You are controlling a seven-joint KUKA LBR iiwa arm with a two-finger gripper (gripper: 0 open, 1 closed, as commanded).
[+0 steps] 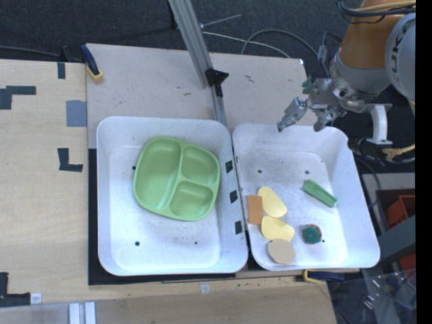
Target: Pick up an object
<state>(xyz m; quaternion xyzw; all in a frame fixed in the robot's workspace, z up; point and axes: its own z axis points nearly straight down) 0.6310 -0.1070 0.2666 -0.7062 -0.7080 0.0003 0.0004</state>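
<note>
Above the right bin (358, 201) at its twelve o'clock rim, the gripper (305, 117) hangs released, grasping nothing, over bare floor, while the objects cluster toward six o'clock: green block (318, 193), orange piece (254, 210), yellow pieces (272, 202), perhaps a teal ball (311, 233).

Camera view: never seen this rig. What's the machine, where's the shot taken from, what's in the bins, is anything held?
One fixed camera looks down at a slant on a bench with two shallow white bins. The grey-and-orange robot arm reaches in from the right; its tool hangs over the right bin's far edge, with nothing between its fingers. The left bin holds a green divided plate. The right bin holds a green block, an orange piece, two yellow pieces, a tan disc and a small dark green thing.
</note>
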